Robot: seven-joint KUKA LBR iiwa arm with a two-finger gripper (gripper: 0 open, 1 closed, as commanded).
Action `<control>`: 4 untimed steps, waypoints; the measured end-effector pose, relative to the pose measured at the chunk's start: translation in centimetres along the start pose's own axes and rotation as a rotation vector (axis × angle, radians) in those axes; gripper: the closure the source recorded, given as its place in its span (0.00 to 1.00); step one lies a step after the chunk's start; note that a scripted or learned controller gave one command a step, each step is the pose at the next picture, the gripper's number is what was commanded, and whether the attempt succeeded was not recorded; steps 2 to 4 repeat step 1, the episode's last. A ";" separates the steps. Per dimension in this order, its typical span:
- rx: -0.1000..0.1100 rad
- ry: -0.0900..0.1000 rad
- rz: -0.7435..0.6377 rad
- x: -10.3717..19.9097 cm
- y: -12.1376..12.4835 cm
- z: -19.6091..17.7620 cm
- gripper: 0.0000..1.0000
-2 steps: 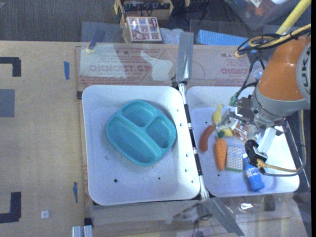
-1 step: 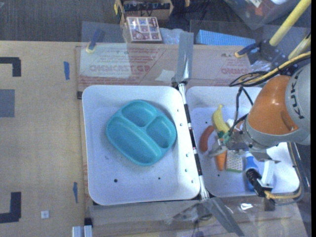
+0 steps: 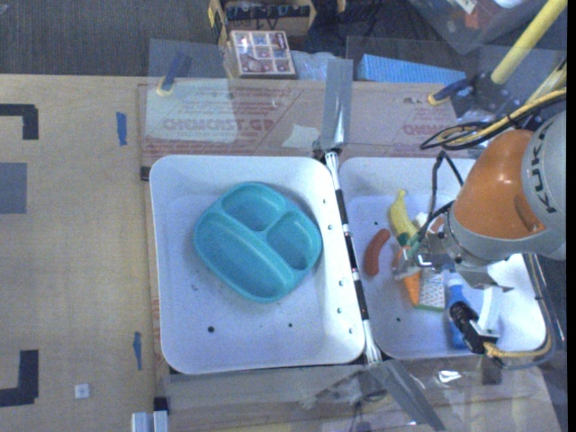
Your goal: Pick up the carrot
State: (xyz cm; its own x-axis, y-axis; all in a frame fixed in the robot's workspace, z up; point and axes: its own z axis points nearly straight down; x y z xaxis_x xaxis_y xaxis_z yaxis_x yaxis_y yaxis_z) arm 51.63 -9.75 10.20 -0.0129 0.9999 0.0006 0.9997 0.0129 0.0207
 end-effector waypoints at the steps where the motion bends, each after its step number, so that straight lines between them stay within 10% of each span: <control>1: 0.020 -0.002 0.144 1.1 -3.5 -8.3 1.00; 4: 0.020 -0.002 0.144 1.1 -3.5 -8.3 1.00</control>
